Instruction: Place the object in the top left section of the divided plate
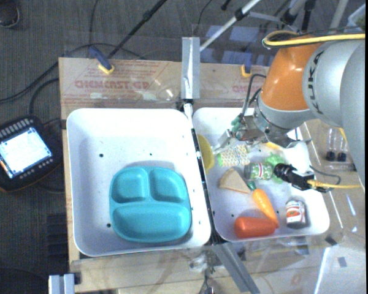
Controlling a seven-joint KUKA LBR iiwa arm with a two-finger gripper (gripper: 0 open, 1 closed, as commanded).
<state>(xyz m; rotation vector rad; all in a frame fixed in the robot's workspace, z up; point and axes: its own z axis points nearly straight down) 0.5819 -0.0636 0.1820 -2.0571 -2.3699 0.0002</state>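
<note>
While no object is seen secured, the turquoise plastic divided plate (150,204) lies in the left white bin (86,133), its top left section bare. The gripper (244,132), aperture indeterminable, hangs over the right white bin (319,216) beside a pale dotted corn cob (232,157), tan wedge (234,181), orange carrot (264,202), red block (254,226) and small can (295,212); the bins' adjoining walls lie across the transfer path.

Two white bins (86,164) sit side by side. One blue divided plate (150,204) lies in the left bin. One carrot (264,202) and one small can (295,213) lie in the right.

Even bright light — soft shadows, slight blur, mild glare.
</note>
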